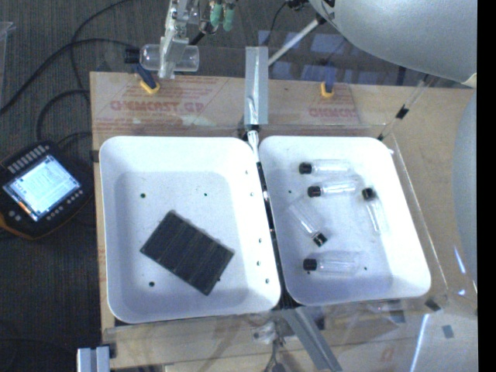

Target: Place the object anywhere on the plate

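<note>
tool clamped on clear vial — above bench | plate in left bin

Both bins, left and right, look like smooth, slightly glossy white plastic. The plate in the left bin is matt black and ribbed. 5 clear glassy vials with black caps lie in the right bin. The bench looks like bare wood.
</note>
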`<state>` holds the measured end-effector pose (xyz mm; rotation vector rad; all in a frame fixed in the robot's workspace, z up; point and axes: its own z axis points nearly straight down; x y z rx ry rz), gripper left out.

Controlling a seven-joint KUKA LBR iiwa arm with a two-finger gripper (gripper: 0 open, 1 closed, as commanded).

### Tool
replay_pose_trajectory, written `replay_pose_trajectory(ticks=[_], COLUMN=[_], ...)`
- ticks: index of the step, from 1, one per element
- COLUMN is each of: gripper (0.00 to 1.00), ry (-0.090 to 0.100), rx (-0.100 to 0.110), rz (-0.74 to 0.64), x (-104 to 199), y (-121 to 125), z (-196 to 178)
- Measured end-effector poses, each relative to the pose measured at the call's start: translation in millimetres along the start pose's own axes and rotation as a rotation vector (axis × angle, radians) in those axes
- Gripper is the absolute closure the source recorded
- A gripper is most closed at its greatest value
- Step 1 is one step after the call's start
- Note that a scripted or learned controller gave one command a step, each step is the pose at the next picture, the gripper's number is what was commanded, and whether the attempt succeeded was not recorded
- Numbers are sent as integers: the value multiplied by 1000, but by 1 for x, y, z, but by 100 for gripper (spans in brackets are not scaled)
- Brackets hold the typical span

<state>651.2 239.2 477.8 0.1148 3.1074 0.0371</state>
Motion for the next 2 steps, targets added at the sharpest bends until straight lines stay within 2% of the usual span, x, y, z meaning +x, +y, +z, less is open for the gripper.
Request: replay_pose_trajectory(ticks=[2], gripper=[100], ry=[-8], rx=[-4], rz=[1], x=[-2], y=[1], z=[-20])
